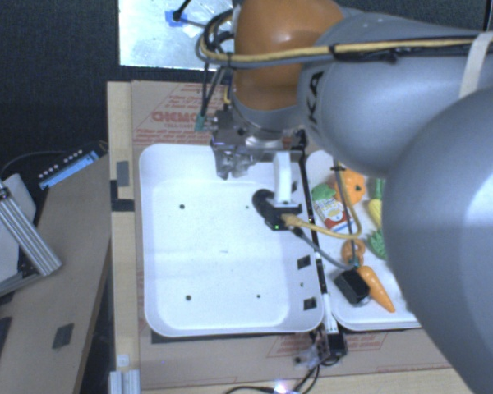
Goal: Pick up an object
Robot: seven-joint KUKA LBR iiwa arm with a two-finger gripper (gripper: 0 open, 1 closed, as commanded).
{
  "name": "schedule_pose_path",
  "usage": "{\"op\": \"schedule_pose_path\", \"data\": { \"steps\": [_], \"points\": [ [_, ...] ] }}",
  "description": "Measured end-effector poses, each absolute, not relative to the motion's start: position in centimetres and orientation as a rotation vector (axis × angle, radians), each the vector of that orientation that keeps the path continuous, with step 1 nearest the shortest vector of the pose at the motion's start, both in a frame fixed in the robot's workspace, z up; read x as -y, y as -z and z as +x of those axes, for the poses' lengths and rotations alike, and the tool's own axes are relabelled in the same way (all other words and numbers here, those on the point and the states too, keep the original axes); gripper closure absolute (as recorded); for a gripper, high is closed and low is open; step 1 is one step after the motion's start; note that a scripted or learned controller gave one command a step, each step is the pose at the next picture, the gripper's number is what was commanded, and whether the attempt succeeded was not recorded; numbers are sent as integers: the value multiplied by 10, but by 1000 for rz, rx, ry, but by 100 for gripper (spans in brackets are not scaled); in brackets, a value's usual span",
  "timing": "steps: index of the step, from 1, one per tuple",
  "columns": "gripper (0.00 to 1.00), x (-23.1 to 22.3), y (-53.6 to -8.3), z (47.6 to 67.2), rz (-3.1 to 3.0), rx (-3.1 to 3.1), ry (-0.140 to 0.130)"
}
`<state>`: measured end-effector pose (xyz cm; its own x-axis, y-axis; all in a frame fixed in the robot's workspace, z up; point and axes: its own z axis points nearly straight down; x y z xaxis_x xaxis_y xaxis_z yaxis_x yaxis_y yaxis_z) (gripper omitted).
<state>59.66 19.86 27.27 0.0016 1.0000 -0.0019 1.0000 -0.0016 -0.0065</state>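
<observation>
You have the hand [228, 164] of the grey arm with the orange band [378, 89] hanging above the far edge of the left shallow white plastic bin [222, 261], close to its far right corner. From this slant you cannot tell whether the hand is wide or narrow, since the wrist covers most of it.

The things you could pick all lie in the right shallow white plastic bin [357, 318], well apart from the hand and partly hidden beneath the arm. At that bin's near end lies an orange plastic carrot [380, 292], its tip pointing toward the near right. A small black block [352, 286] sits just beside it on its left.

Farther back you see a white packet with red and green print [333, 210] and an orange rounded piece [352, 189] beyond it. A yellow piece [373, 212] lies to the packet's right and a green leafy piece [376, 243] nearer to you. What the yellow and green pieces are, you cannot tell.

Both bins rest side by side on a brown cardboard sheet with red lettering [172, 113] on the tan worktop [74, 253].
</observation>
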Motion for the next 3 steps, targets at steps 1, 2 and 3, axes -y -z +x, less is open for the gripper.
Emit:
{"op": "schedule_pose_path", "data": {
  "steps": [1,2,3],
  "points": [
    [100,-236,-288,579,-2214,2228,3],
    [100,-233,-77,645,-2219,2225,-2],
    [100,-234,-84,589,-2219,2221,-5]
  ]
}}
